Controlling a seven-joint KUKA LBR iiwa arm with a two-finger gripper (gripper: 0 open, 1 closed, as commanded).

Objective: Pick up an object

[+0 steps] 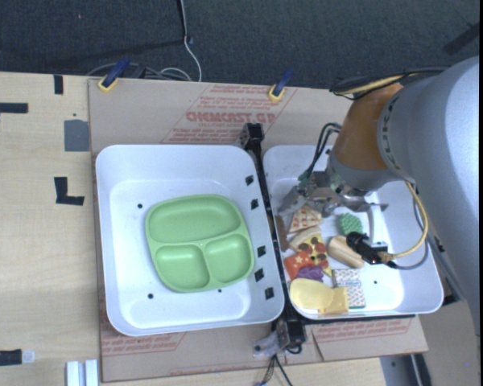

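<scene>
Gripper (310, 193) low in right bin (414, 296) over toy pile (318, 248), grip state unclear, prob nothing picked yet.

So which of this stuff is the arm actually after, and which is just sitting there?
Part of the job:
- gripper, low in the right bin
- the small items piled there: waffle piece, pizza slice, yellow piece, green piece

Just lying about:
- green divided plate in the left bin
- clamps on the cardboard's edge
</scene>
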